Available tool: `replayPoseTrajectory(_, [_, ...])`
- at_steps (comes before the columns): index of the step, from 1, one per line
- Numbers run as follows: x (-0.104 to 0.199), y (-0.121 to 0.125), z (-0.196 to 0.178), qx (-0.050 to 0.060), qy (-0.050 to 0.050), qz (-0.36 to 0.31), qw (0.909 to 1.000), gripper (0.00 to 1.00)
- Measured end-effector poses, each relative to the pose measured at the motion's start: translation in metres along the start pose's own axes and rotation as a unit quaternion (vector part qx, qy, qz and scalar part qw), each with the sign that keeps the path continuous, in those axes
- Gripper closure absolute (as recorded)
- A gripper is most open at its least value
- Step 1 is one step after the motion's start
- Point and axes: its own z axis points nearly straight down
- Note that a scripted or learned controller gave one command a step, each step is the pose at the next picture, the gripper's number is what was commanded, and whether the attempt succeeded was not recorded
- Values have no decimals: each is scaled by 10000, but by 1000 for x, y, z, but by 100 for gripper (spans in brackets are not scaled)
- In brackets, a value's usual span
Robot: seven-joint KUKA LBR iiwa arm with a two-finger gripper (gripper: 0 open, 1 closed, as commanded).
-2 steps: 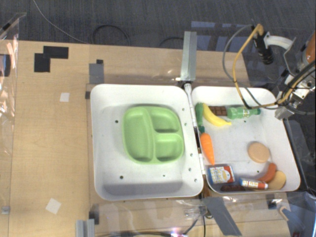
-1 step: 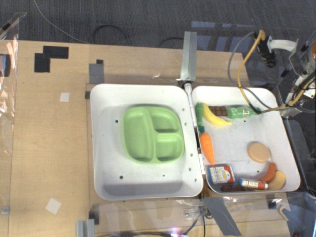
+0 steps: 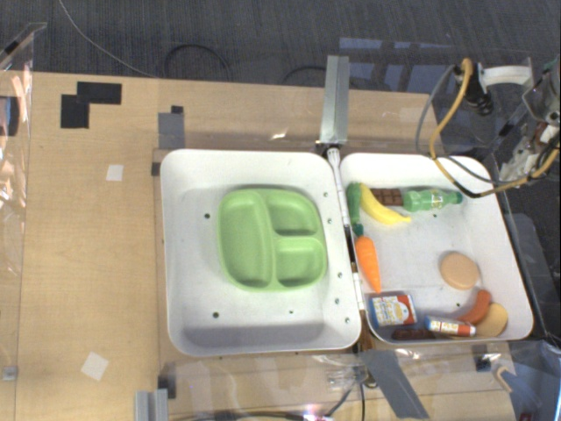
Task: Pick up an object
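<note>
The camera view looks down on two white bins. The left bin (image 3: 188,235) holds a green divided plate (image 3: 270,239). The right bin (image 3: 508,244) holds the loose things: a carrot (image 3: 369,263) by the left wall, long axis running up and down the view, narrow tip toward the near edge; a banana (image 3: 383,209) slanting across a green bottle (image 3: 429,200) that lies crosswise, cap pointing right; a tan round disc (image 3: 459,270); a sausage (image 3: 478,304); a small box (image 3: 391,308). The gripper (image 3: 536,134) sits at the upper right, outside the bins; I cannot tell its state.

wooden bench (image 3: 96,261), two white bins (image 3: 188,323), grey carpet (image 3: 219,16)
</note>
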Motion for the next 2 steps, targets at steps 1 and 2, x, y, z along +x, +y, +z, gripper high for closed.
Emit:
replayPoseTrajectory(1, [41, -60, -10, 12, -8, 494, 9988, 100])
replayPoseTrajectory(2, [50, -7, -15, -7, 0, 25, 10000, 100])
